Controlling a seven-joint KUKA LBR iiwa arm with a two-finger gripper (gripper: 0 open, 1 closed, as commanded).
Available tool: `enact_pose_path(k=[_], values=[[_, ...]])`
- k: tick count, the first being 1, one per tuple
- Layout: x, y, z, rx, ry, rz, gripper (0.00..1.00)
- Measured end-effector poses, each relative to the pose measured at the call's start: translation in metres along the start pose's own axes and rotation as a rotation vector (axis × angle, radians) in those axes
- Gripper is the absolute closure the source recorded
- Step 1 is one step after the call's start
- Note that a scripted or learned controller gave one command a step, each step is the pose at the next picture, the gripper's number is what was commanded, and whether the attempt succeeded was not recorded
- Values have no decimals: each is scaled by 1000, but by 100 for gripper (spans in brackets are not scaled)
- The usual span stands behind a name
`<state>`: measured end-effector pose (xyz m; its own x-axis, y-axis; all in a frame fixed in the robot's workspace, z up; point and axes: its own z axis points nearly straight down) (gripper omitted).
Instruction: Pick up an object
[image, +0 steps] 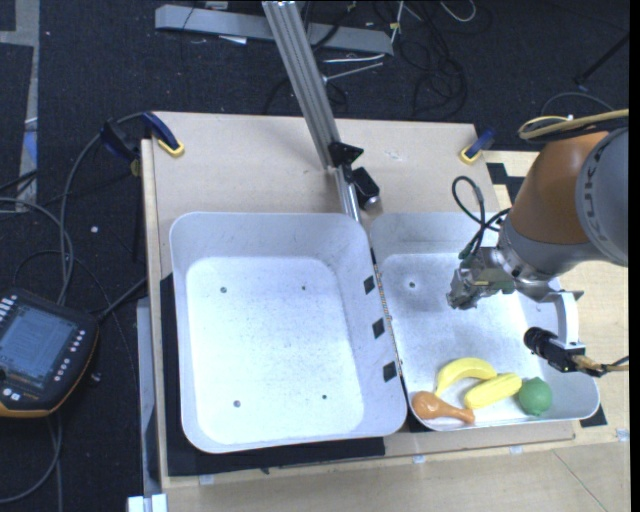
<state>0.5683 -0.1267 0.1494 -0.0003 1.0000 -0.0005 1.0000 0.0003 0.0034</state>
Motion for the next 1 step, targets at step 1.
enact_pose_path(k=[1], values=[[-1, 1, -42, 0, 0, 0, 100]])
